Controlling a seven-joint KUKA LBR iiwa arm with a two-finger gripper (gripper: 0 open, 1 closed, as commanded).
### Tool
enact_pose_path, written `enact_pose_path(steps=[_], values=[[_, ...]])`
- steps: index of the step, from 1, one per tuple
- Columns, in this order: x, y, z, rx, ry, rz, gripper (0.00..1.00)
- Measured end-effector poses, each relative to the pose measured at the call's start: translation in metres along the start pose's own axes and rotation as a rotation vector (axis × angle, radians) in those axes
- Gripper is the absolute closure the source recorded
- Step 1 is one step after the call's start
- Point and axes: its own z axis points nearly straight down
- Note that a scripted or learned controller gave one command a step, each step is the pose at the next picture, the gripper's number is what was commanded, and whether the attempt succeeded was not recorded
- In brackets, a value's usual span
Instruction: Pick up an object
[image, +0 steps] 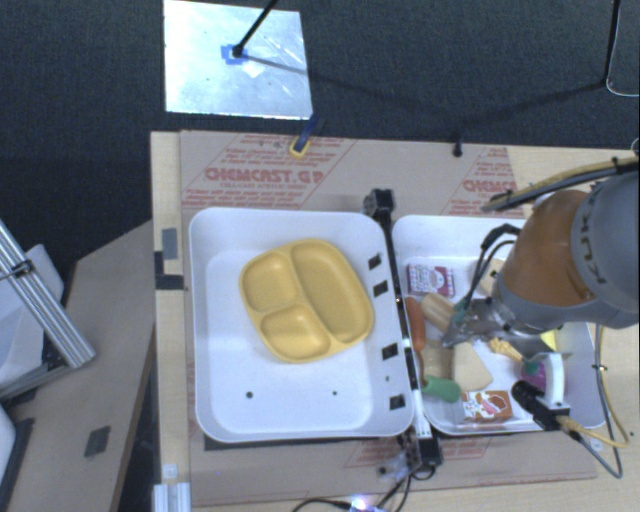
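Observation:
My gripper (462, 330) is low in the right bin (455, 232), over a heap of small objects. Beneath and beside it lie a tan block (436, 308), an orange stick (416, 324), a red-and-white carton (430, 276), a cream piece (474, 370), a green piece (441, 387) and a red-labelled packet (489, 405). The grey arm with its orange band (545, 250) covers much of the bin's right half. The fingers are dark and partly hidden among the objects.
The left bin (225, 400) holds a yellow divided plate (304, 298). A black divider with clips (392, 300) runs between the bins. A purple and a yellow item (545, 370) lie at the right bin's right side. Cables hang near the front edge.

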Motion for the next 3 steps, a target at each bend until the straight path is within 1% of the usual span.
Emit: enact_pose_path(steps=[1, 2, 3], values=[[0.003, 0.003, -0.063, 0.005, 0.001, -0.004, 1.0], [0.007, 0.009, -0.125, 0.003, 0.001, -0.005, 1.0], [0.007, 0.01, -0.126, 0.008, 0.001, -0.005, 1.0]])
